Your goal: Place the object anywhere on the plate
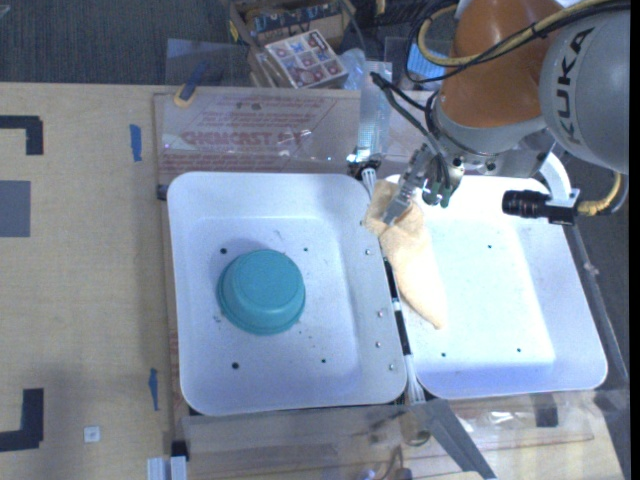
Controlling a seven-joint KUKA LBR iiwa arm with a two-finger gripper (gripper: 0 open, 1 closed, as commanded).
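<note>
The gripper (408, 200) pinches the top of a pale yellow cloth (415, 268), which hangs along the right bin's (520, 358) left wall; in the left bin (200, 368) sits a teal plate (262, 290), well apart; both bins rest on the counter (80, 268).

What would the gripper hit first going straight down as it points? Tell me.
Most likely the pale yellow object: the gripper hangs over its upper end, at the left edge of the right bin. The gap between them cannot be judged from this slanted view.
</note>
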